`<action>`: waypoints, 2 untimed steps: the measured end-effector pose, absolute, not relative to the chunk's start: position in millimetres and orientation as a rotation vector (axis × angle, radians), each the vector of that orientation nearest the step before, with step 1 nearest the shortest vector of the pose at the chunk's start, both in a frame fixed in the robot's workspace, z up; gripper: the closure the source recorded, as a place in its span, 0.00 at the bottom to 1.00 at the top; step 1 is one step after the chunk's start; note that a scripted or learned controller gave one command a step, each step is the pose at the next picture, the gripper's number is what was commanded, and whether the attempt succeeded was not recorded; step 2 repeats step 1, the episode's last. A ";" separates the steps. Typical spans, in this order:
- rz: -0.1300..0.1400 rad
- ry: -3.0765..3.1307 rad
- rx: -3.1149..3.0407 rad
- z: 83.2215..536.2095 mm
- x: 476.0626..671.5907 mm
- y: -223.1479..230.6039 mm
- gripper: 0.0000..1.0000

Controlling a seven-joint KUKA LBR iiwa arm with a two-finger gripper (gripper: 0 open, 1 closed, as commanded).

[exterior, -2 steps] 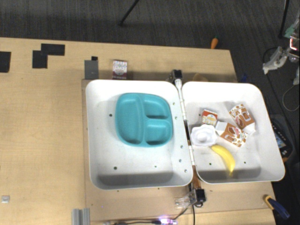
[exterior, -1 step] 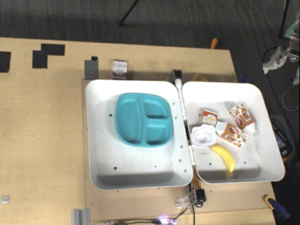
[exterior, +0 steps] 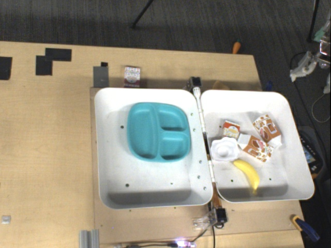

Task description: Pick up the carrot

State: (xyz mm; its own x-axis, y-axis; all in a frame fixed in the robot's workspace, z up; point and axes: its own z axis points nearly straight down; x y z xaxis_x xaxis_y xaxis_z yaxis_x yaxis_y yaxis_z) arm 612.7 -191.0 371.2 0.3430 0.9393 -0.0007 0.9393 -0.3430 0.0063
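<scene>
Two bins (exterior: pixel 103 138) wait, a banana (exterior: pixel 248 173) and packets (exterior: pixel 261 136) in the right; no carrot identifiable, so locating it comes first. Gripper state: cannot tell.

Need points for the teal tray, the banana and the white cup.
teal tray (exterior: pixel 158 130): camera view, on the ridge between its compartments.
banana (exterior: pixel 248 172): camera view, mid-length of the yellow peel.
white cup (exterior: pixel 224 149): camera view, its round top.

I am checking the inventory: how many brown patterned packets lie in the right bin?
2: one brown packet near the far right side, another packet just below it, beside the white cup.
</scene>
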 end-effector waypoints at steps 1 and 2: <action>0.005 1.797 2.570 371.2 612.7 -191.0 0.00; 0.005 1.797 2.570 371.2 612.7 -191.0 0.00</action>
